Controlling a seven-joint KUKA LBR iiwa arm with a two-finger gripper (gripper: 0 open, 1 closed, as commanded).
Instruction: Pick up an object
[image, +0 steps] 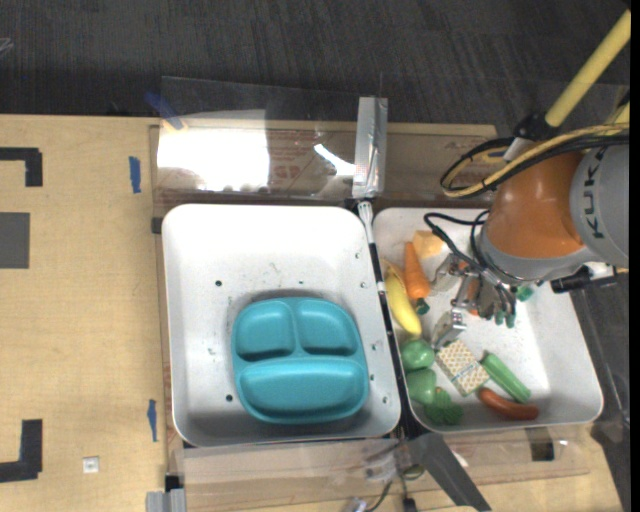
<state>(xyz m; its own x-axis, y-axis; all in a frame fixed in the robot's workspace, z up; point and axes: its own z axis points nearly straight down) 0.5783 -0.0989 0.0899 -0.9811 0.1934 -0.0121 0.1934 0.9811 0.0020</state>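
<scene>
Above the waffle (461, 364), jaws (452, 325) gape, holding nothing.

Only readable text: "KU", black letters running vertically on the grey arm (600, 205) housing at the right edge, rest of the word cut off by the frame. Faint print on the brown board (300, 170) behind the bins, too blurred to read.
</scene>
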